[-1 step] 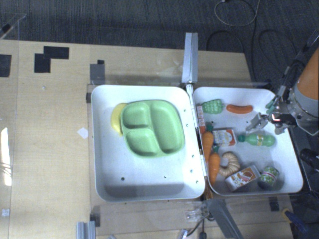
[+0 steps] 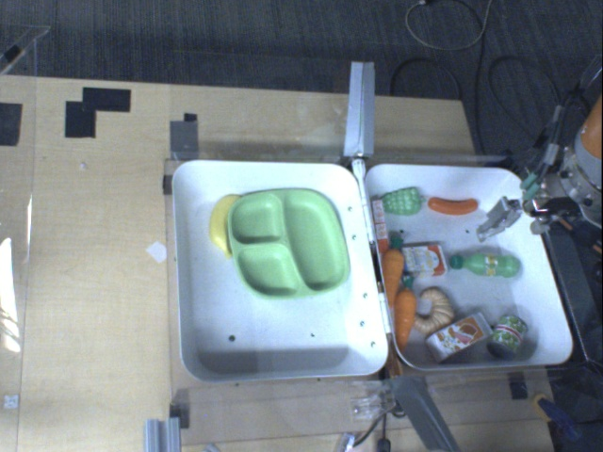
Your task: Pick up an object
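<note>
Camera view: silver two-finger jaws (image 2: 497,218) hang above the right white bin (image 2: 556,301), nothing visible between them; how far they are parted cannot be told. Green plastic bottle (image 2: 486,266) lies just below, orange sausage (image 2: 452,206) beside.

- Right bin (image 2: 556,295), 12 o'clock: green bumpy item (image 2: 402,201), orange sausage (image 2: 452,206).
- Centre: small carton (image 2: 423,258); green bottle (image 2: 484,266) lying flat at 3.
- 9 o'clock edge: two carrots (image 2: 398,290).
- 6 o'clock: croissant (image 2: 434,308), carton (image 2: 458,336), green can (image 2: 510,334).
</note>
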Controlling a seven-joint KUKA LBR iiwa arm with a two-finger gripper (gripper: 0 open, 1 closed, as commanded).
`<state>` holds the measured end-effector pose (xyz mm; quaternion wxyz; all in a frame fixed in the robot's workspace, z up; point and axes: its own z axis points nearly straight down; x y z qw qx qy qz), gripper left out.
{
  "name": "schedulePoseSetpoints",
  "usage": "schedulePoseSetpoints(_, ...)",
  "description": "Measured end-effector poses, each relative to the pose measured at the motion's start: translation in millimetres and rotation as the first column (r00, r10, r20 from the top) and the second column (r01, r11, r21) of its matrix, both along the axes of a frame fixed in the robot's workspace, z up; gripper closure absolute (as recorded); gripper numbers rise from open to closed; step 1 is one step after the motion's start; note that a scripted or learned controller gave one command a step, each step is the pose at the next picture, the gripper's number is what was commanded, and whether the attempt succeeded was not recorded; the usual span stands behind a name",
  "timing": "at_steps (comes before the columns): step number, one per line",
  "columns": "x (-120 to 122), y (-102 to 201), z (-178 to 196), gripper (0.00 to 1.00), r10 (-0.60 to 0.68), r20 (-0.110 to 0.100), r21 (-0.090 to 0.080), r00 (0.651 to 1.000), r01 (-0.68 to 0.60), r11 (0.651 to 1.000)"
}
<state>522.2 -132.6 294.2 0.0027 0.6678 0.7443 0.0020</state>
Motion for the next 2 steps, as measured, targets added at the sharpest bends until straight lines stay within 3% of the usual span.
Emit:
schedulePoseSetpoints(1, 53.7, 17.8, -152.8, 0.0, -0.169, -0.005, 0.001, 0.986, 0.169, 0.986)
schedulePoseSetpoints(2, 83.4, 14.6, -196.7, 0.0, 0.083, -0.001, 0.0, 0.997, -0.083, 0.997)
